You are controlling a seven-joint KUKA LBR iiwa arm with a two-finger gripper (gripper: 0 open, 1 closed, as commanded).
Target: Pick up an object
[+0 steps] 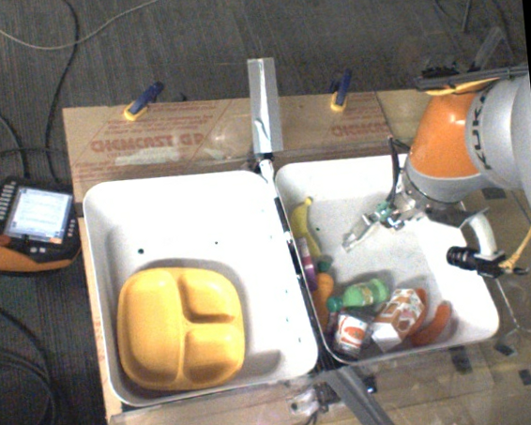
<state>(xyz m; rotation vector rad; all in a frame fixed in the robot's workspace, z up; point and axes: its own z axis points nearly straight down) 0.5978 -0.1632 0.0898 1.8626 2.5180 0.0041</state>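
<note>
Grey arm: KUKA arm with orange band (449, 145) enters from the right of the camera view, above the right bin.
Gripper: two-finger metal gripper (362, 229) sits over the bare upper middle of the right shallow white bin (466, 322), pointing left; fingers look slightly parted with nothing between them.
Right bin, left wall: yellow plastic banana (302, 224) lies along the divider, with an orange carrot-like toy (324, 290) below it.
Right bin, front: green plastic bottle (361, 294) on its side, near the carrot; just below it a red-and-white small can (351, 332) and a red-and-white carton (399, 314), touching each other; a red sausage-shaped toy (431, 322) at the right end of the cluster.
Gripper vs. objects: apart from all of them, banana nearest.
Left bin: left shallow white bin (133, 207) holds a yellow divided plastic tray (181, 326) in its front half.
Bench surround: orange-and-black handheld pendant with lit screen (29, 225) lies left of the bins.
</note>
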